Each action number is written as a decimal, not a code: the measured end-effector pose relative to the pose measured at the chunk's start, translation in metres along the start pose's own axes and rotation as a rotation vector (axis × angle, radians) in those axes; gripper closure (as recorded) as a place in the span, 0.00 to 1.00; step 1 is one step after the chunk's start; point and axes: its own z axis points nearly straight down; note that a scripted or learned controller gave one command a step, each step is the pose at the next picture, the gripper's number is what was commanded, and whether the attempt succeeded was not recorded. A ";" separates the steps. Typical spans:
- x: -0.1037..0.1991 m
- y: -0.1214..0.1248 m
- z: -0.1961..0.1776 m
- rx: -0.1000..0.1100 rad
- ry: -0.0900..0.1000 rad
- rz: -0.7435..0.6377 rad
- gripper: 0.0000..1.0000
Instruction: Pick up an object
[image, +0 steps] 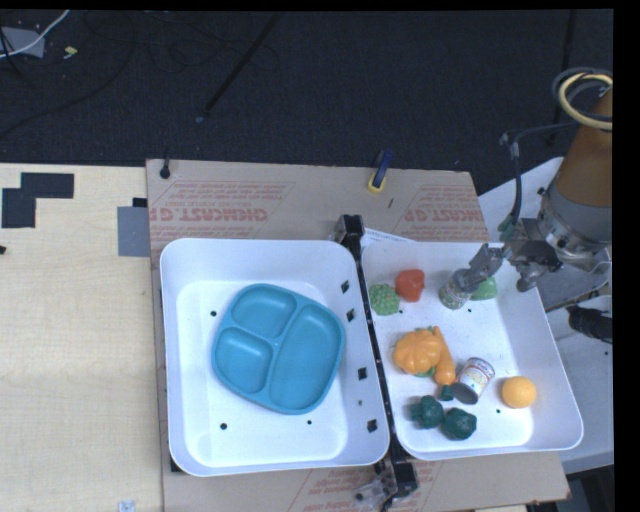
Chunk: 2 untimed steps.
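Observation:
My gripper (458, 291) hangs low over the back of the right bin (545, 330), reaching in from the right. A small light green object (487, 290) lies right beside it, partly hidden by the gripper; I cannot tell whether they touch. Left of the gripper lie a red toy (409, 284) and a green leafy toy (384, 298). In the middle of the bin sits an orange-yellow pepper (419, 352). A small can (475, 377), a yellow-orange ball (518, 391) and two dark green pieces (445, 417) lie near the front.
The left bin (190, 300) holds a blue divided plate (278, 346). A black divider rail (365, 340) runs between the bins. Cardboard (260, 200) lies under both, with a yellow and blue clip (379, 172) at its back edge.

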 end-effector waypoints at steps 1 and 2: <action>0.000 0.002 -0.007 -0.011 -0.001 -0.002 0.00; 0.001 0.005 0.037 -0.007 -0.001 -0.002 0.00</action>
